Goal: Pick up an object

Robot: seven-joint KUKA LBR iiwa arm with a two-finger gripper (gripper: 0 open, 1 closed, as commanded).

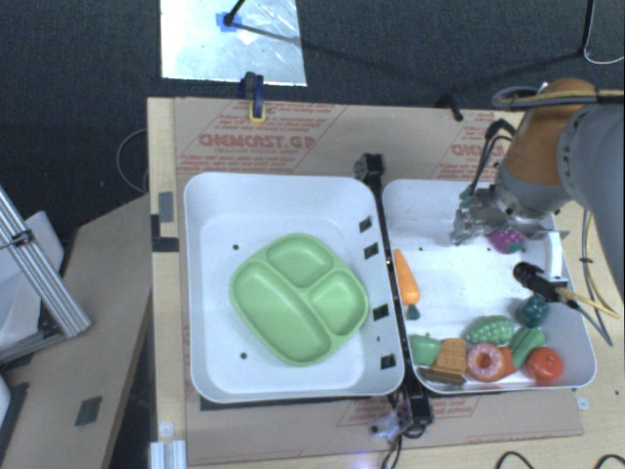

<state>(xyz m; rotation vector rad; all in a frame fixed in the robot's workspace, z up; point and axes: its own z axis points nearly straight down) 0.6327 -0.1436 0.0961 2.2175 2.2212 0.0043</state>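
white bin (430, 203), purple toy (506, 239)

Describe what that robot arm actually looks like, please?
The arm is a thick, rounded grey tube with an orange band above its wrist. At its end sits a small metallic gripper. Thin dark cables loop alongside the wrist.

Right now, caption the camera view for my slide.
Arm's gripper low in the right bin near a purple toy; green plate in the left bin.
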